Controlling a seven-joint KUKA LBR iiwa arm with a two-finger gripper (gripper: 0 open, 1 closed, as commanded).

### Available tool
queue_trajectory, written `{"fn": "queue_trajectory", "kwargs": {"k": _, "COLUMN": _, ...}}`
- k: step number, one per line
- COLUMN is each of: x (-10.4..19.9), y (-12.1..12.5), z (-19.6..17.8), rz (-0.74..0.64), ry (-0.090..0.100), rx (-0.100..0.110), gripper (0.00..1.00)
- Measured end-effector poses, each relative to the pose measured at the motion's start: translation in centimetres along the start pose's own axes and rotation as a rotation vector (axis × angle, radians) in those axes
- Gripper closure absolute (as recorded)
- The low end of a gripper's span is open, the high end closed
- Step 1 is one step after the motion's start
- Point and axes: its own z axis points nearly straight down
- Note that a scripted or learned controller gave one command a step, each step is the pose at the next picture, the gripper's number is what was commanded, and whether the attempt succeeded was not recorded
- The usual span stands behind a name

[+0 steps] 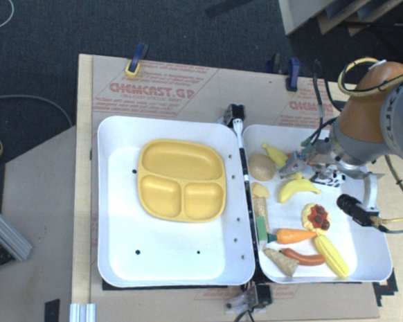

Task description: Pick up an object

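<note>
My gripper (305, 166) hangs low over the back of the right bin (381, 258), just above a yellow banana (296, 190). A smaller yellow piece (274, 154) and a tan potato (261, 168) lie just left of it. Nearer the front of the bin lie a small pizza slice (316, 216), an orange carrot (295, 236), a corn cob (332, 255), a red sausage (304, 256) and a tan wedge (280, 262). I see nothing held between the fingers.
The left bin (114, 205) holds a yellow divided tray (182, 179). A green and tan stick (260, 213) lies along the right bin's left wall. Clamps and cables sit at the bench's back edge, and the arm's orange band (368, 111) is over the right bin's back right corner.
</note>
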Motion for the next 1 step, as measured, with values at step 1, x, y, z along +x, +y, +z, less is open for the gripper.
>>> {"fn": "queue_trajectory", "kwargs": {"k": 1, "x": -0.07, "y": 0.05, "z": -0.89, "rz": 0.0, "ry": -0.003, "rx": -0.003, "gripper": 1.0}}
